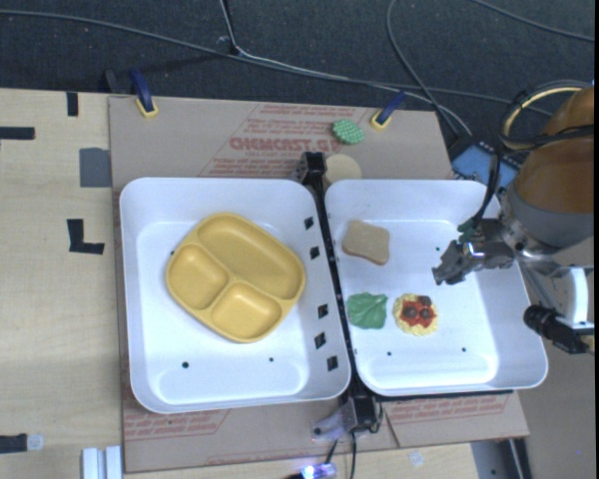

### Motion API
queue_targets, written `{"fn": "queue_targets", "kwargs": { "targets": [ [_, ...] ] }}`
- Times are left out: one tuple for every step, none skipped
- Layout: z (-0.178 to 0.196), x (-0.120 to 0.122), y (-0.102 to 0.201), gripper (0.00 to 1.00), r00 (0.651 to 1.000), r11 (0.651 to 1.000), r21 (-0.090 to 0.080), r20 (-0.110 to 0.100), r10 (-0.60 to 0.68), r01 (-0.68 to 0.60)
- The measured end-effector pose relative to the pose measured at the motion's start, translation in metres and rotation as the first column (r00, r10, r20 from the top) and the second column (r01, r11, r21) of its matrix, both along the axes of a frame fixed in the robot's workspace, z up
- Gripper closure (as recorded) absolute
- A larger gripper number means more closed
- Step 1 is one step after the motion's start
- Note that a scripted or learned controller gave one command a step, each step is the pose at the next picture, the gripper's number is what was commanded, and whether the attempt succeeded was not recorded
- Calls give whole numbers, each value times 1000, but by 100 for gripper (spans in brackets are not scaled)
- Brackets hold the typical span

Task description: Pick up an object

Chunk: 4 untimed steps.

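We see the grey arm's two-finger gripper (457,264) hanging over the right shallow white plastic bin (499,372), near that bin's right side; whether the fingers stand wide or narrow we cannot tell, since they are dark and small against the wrist, and nothing visible sits between them

The candidates for picking lie in this same bin: a tan toy slice of bread (366,241) towards the upper left, a green leaf-shaped toy (367,309) below it just beside the central divider, and a small yellow round toy with red topping (415,313) close to the leaf's right. The left white bin (140,367) carries a yellow three-compartment plastic plate (236,276)

In our judgement the main risk is a miss: all three toys look flat and low, so the fingers could close above one or scrape the bin floor. The leaf and the yellow toy lie close together, so a descent between them could nudge one aside or catch both. The leaf's nearness to the bin wall could also block a finger

On the brown cardboard sheet (230,133) under the bins, red print reads roughly "CHEMCAST"; the rest is too small to read. A green dotted toy (347,131) rests on that cardboard beyond the bins
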State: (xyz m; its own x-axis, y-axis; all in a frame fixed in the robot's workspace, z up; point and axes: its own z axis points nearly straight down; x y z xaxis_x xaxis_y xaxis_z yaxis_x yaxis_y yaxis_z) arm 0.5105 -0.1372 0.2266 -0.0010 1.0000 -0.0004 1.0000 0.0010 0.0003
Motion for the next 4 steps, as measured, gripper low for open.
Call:
{"fn": "queue_targets", "kwargs": {
  "targets": [
    [9,-3,54,100,1000,1000,2,-1,5,-5],
    [-3,-1,104,100,1000,1000,1,-3,5,-5],
    [-13,-7,158,100,1000,1000,1,-3,5,-5],
    [-14,2,208,100,1000,1000,1,-2,6,-6]
  ]
}}
